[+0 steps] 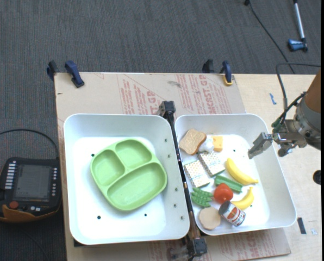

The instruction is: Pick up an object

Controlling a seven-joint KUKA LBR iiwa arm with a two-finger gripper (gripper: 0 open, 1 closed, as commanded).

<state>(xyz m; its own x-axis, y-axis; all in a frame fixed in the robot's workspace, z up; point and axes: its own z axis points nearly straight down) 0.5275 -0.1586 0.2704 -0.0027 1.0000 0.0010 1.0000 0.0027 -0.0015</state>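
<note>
The right bin (276, 200) holds toy food: a toast slice (192, 141), a cheese cube (218, 143), two crackers (204, 168), a banana (239, 171), a smaller banana (245, 198), a red tomato (223, 192), green vegetables (201, 197), a can (234, 215) and a round bun (209, 218). My gripper (272, 147) hangs over the bin's upper right part, above and to the right of the banana. Its fingers are spread open and nothing is between them.
The left bin (78, 140) carries a green divided plate (129, 173). A black clamp (168, 109) sits between the bins at the back. A teach pendant (27, 188) lies on the floor at the left. Cables run along the bench's right side.
</note>
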